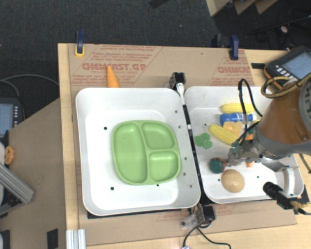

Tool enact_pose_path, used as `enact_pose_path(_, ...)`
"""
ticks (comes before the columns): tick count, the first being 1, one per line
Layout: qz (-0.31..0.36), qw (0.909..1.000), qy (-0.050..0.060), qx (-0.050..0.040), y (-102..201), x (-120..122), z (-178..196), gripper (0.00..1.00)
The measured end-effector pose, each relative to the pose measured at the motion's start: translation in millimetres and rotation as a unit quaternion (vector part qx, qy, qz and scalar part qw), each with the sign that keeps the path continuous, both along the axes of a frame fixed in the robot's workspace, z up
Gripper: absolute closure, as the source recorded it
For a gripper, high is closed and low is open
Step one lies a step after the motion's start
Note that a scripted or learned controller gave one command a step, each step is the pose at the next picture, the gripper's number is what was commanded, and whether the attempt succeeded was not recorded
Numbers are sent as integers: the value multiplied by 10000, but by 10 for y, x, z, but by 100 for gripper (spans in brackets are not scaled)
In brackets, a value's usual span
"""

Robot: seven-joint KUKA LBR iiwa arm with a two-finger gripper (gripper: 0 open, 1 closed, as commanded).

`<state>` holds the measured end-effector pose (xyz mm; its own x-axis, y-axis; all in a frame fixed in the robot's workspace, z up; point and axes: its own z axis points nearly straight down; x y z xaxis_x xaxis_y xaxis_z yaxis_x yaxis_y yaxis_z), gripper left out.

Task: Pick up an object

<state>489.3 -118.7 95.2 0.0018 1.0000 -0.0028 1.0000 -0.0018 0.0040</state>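
Gripper [237,157] above round tan ball [232,181]

Single arm [290,118] enters from the right edge of the frame, mid-height. Orange band visible as a broad curved section at right centre, grey body above and below it (upper grey part cut off by the frame edge). Wrist slopes down and to the left from the band. Claw [238,154] sits at the lower left end of the wrist, in the right-centre of the frame, pointed downward. Finger spacing too small and cluttered to read from this slanted overhead angle.
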Motion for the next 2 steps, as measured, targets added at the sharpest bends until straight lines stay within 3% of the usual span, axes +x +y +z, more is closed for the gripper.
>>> enact_pose_path(1, -1, 10000, 5, 2, 0, -3, -6, 0)
enact_pose_path(2, 17, 10000, -6, 0, -272, 568, -3, 0)
